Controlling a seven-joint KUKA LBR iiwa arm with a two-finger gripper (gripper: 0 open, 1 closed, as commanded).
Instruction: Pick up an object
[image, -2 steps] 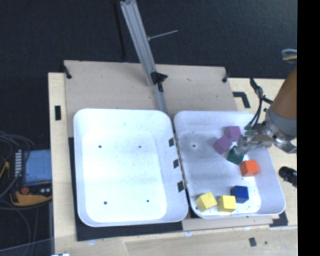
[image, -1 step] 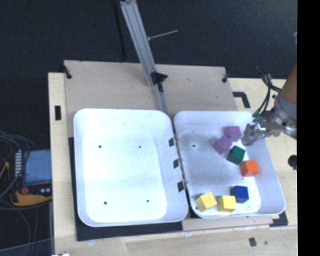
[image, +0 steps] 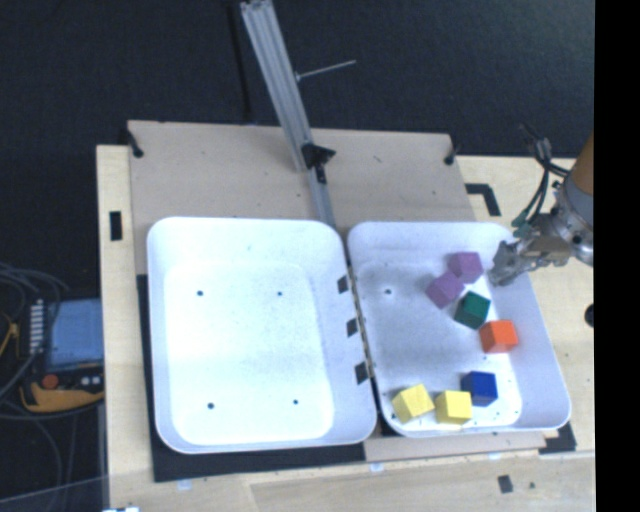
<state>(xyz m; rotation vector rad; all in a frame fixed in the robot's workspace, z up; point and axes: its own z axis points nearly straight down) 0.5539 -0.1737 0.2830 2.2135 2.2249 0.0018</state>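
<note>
Seven small blocks sit in the right bin (image: 400, 250), and none of them is picked yet. Two purple blocks lie near the far right corner, one (image: 464, 265) closest to that corner and the other (image: 445, 290) just beside it toward the bin's middle. A green block (image: 472, 309) touches or nearly touches the second purple one, and an orange block (image: 498, 336) rests just beside the green, against the right wall. Along the near edge I see a blue block (image: 480, 386) and two yellow blocks, one (image: 413, 403) and the other (image: 453, 406), close together. The left bin (image: 170, 260) lies alongside.

My gripper (image: 508, 262) hangs at the far right corner of the right bin, near the rim and just beside the outer purple block. From this slant I cannot tell how its fingers stand, and I see nothing held.

I judge these blocks light, stiff and smooth-sided, probably wood or plastic, so they should not crush but could slip or skid if pinched on a corner. I would take the outer purple block across two flat opposite faces, square on. Its neighbour crowds one side, so I would choose the freer pair of faces
</note>
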